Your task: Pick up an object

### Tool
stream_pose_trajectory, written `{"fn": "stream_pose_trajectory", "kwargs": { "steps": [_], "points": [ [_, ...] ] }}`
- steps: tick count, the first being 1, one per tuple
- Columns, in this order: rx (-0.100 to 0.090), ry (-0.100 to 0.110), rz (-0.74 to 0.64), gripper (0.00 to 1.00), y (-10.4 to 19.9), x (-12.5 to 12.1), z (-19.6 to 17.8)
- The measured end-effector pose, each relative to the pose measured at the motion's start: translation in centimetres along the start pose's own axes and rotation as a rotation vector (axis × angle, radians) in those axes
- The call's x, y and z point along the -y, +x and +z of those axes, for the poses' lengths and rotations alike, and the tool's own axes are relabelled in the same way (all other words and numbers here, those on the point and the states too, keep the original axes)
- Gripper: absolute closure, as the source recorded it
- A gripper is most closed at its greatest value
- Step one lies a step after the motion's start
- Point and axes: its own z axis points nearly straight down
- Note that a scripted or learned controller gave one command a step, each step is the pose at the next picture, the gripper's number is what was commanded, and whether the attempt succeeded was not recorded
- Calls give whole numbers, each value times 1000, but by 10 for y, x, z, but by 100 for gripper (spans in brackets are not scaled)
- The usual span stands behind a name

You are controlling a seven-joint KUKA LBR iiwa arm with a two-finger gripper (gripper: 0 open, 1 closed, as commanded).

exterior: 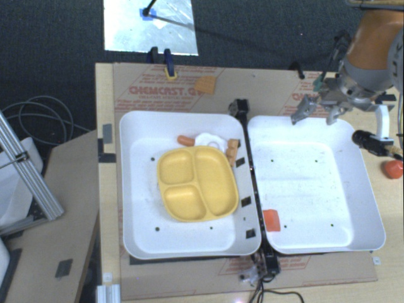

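My gripper (317, 115) hovers over the far edge of the right bin (315, 169), open, with nothing between its fingers. A small orange block (271, 219) lies at that bin's near left corner, well away from the gripper. In the left bin (134, 232) a yellow divided plate (197, 185) takes up the middle. Behind the plate lie an orange sausage-shaped piece (185, 141), a white object (211, 142) and a tan block (233, 149).
A red-orange object (392, 168) sits on the bench to the right of the right bin. A blue and yellow clamp (168, 60) and a tan patch (205, 84) are at the bench's far edge. Cables (38, 118) lie off the bench at left.
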Motion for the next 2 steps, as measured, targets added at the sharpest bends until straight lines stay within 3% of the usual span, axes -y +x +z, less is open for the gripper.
{"fn": "stream_pose_trajectory", "kwargs": {
  "steps": [1, 2],
  "points": [
    [0, -4, -3, 100, 0, -1, -12],
    [-2, 2, -5, 100, 41, 14, 1]
  ]
}}
